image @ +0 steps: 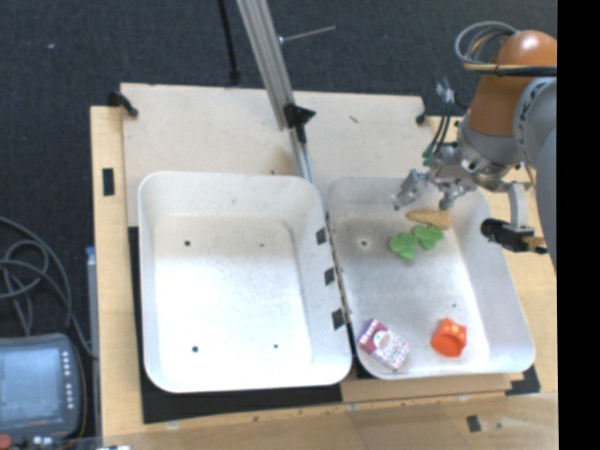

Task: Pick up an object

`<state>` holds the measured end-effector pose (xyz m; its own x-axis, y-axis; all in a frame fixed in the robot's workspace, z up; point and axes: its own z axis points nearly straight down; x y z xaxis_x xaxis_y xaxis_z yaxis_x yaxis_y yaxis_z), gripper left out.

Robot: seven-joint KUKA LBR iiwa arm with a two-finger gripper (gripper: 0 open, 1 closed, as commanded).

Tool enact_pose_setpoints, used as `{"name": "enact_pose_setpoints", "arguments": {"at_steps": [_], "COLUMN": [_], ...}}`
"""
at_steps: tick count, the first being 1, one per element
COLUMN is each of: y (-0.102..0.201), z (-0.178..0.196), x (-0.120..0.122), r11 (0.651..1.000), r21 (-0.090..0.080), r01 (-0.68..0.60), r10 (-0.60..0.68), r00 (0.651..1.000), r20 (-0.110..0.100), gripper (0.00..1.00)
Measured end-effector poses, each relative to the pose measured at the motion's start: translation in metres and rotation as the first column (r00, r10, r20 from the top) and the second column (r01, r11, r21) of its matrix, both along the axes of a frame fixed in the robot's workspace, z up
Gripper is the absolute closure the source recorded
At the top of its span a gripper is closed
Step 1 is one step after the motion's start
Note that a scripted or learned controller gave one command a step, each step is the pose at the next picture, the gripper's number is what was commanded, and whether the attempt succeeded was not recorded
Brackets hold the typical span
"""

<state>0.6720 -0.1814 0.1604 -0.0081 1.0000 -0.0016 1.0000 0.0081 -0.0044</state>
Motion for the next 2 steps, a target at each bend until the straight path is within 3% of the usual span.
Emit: {"name": "enact_pose_setpoints", "arguments": {"at_steps": [1, 2], "y": [-0.002, -0.003], "z": [-0.049, -0.033], "x": [0.001, 0.003], "r11": [1.0, 1.0], "r21": [-0.003, -0.006], "r01": [-0.001, -0.004], "r10": [0.001, 0.004], "r00": [1.0, 1.0], "r20": [0.005, 0.013], "gripper": [0.0, 1.0]}}
